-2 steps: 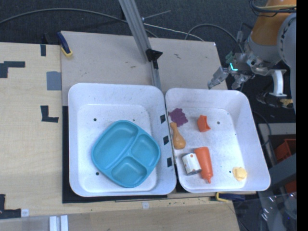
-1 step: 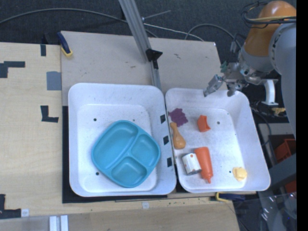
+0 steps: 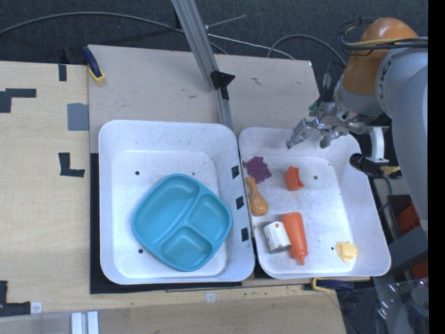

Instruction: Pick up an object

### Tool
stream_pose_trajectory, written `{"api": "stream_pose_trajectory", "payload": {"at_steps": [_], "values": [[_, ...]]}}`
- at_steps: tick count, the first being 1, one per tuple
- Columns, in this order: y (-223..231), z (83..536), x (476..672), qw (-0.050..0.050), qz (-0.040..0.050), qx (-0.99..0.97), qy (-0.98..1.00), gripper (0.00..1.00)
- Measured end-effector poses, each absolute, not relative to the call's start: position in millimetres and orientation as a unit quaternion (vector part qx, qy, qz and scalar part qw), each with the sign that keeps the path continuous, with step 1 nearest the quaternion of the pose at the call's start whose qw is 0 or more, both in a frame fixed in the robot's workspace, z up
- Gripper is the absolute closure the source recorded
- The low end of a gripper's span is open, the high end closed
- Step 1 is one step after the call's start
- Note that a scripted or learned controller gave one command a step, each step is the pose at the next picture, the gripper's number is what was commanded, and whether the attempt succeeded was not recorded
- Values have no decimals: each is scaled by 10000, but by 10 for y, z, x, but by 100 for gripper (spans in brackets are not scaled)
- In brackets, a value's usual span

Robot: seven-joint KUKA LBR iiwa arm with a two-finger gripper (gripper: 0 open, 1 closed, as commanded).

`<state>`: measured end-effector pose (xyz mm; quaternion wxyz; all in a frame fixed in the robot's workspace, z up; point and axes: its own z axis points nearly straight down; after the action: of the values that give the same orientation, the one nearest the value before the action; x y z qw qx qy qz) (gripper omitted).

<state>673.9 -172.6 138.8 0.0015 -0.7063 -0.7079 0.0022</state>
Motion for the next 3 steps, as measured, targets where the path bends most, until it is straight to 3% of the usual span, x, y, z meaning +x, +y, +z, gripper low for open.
{"api": "stream_pose_trajectory", "payload": {"at_steps": [1,2,3], "values": [[-1744,889,6719,44,64,-7073,-7069,0],[-1742,992,6715,46,67,-7070,-7072,100],[-1743,1634,6742,-25,-14,-7068,-7074,100]]}}
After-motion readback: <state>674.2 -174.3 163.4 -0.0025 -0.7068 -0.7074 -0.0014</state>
